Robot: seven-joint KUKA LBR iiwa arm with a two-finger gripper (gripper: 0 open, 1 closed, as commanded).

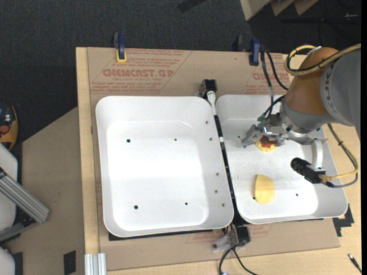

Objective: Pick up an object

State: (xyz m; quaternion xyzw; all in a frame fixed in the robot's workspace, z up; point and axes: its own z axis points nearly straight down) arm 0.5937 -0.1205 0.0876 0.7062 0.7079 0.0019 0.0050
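White plastic forms the left bin. In the right bin, a pale yellow object lies near the front. Behind it, the gripper sits low over a small red-and-yellow object; whether it is clenched or released, I cannot tell.

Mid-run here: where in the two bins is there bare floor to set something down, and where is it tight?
The left bin offers bare floor from wall to wall. In the right bin it is crowded: the gripper hangs over a small red and yellow object near the middle, with a yellow object toward the near wall. A bare strip borders the divider.
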